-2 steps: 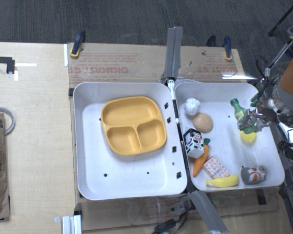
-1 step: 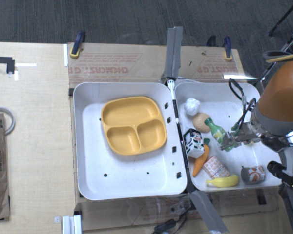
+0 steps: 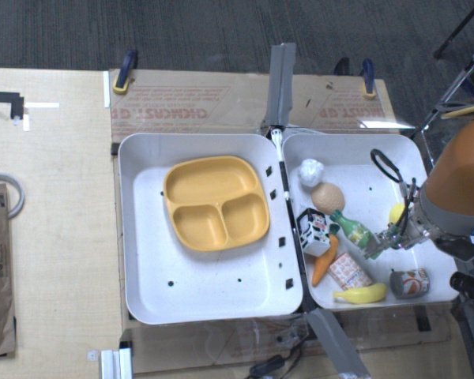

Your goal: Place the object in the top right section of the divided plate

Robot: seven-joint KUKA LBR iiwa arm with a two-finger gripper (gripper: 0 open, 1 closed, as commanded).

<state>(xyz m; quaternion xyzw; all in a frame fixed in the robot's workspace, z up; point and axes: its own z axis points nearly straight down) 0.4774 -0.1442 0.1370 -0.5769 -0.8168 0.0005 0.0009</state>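
Near edge of right white bin (image 3: pixel 426 310): yellow plastic banana (image 3: pixel 360 294), small grey can (image 3: pixel 410 283). Gripper (image 3: pixel 385 242) low over green plastic bottle (image 3: pixel 354 230), looks clamped on its base end. Lift straight, clear the divider, cross to yellow divided plate (image 3: pixel 216 202) in left bin. Arm reaches in from right, wrist angled down-left.

Single fixed overhead camera, slanted down on both white bins (image 3: pixel 134 235), moderately distant.

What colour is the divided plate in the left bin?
Yellow-orange, plain with no pattern; the divided plate shows clearly in the camera view.
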